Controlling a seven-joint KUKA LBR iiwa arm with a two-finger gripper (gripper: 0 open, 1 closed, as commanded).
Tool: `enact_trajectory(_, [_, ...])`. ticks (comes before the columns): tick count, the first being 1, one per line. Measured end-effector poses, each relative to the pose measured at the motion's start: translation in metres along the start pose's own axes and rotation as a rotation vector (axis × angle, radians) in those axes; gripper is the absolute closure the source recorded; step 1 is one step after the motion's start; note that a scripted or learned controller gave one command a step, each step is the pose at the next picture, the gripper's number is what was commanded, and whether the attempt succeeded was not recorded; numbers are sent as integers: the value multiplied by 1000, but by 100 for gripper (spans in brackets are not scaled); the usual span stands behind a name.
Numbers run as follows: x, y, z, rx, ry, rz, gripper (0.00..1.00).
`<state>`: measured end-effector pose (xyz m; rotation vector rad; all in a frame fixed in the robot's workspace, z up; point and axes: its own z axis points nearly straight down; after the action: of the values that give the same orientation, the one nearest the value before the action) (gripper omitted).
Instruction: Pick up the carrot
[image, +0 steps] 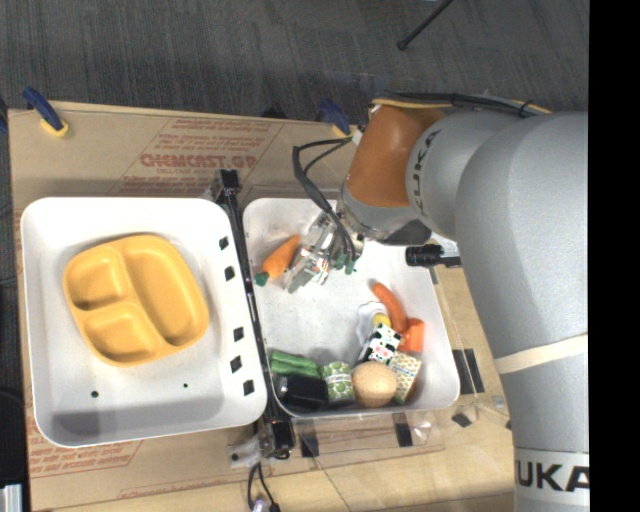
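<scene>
1. Carrot lay in the right bin, near its upper left corner, slanted with its green end toward the left wall.
2. The jaws hung just beside the carrot's right end, low over the bin floor; whether they touched it could not be told.
3. The jaws looked slightly parted, with nothing seen between them; the carrot rested on the bin floor, not lifted.
4. The step in hand appeared to be the approach: the arm had its wrist over the bin's upper part, the jaws pointing down and left toward the carrot.
5. The next move likely called for shifting the jaws left so they straddled the carrot's middle, across its length, before closing and lifting. The bin wall close by left little room on that side.
6. A risk, by this view: a second orange item lay further right in the same bin, and could be mistaken for the target.
7. Other toys crowded the bin's lower edge: a green piece, a round tan item and a black-and-white item.
8. The left bin held a yellow tray, well apart from the work.
9. Hard to make out: the jaws' tips were blurred and pale against the white floor, and the arm's bulk hid the worktop on the right.
</scene>
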<state>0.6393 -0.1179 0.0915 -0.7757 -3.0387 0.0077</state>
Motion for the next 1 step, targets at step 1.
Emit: enact_trajectory(1, [5, 22, -2, -1, -5, 443, 0])
